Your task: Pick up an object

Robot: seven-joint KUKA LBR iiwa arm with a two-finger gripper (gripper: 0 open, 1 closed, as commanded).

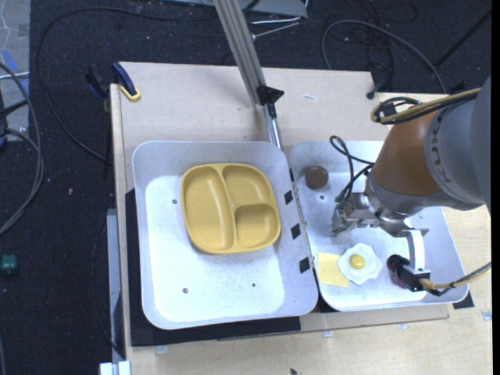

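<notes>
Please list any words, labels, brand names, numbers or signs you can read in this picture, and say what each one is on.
None: no readable text on the yellow tray, the two white bins, the fried egg toy or the arm.

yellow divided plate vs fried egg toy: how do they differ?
Size: the yellow divided plate is much larger than the fried egg toy.
Colour: the plate is yellow all over; the egg is white with a yellow yolk.
Shape: the plate is a rounded square with three compartments; the egg is a small irregular blob.
Place: the plate lies in the left bin, the egg in the right bin.
Both lie flat.
</notes>
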